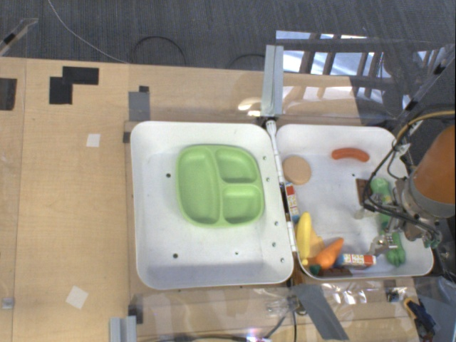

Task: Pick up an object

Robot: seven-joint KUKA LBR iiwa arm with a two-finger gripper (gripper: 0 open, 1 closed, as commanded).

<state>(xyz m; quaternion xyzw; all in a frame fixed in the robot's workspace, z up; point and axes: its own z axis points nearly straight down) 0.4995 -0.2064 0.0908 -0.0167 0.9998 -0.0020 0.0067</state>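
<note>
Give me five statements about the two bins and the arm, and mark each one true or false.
1. The green divided plate lies in the left bin. True.
2. The sausage lies in the left bin next to the plate. False: it lies in the right bin, near its far wall.
3. The banana and the carrot lie close together near the right bin's front left corner. True.
4. The arm's gripper is over the left bin. False: it is over the right side of the right bin, by some green items.
5. The round tan cookie sits on the green plate. False: it lies on the floor of the right bin.
</note>
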